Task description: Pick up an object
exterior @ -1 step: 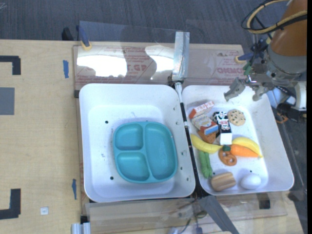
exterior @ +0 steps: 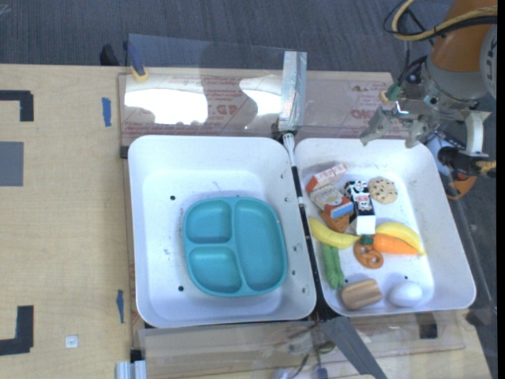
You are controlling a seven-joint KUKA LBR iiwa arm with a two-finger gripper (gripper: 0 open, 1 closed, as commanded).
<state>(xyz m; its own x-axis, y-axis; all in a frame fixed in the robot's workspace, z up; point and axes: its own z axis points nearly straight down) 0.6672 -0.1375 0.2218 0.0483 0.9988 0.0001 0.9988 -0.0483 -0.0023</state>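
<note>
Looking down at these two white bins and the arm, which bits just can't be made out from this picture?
- Grey arm with orange band: cut off by the camera view's top and right edges.
- Two-finger gripper: small and blurred against the bench, so its finger state is unreadable.
- Small printed toy packages in the right white bin: piled together, labels too small to read.
- Green toy vegetable: partly under the yellow banana.

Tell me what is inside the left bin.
The left bin holds one teal divided plate with three compartments, lying flat, nothing visible in them. The bin floor beneath the plate is covered and cannot be seen.
</note>
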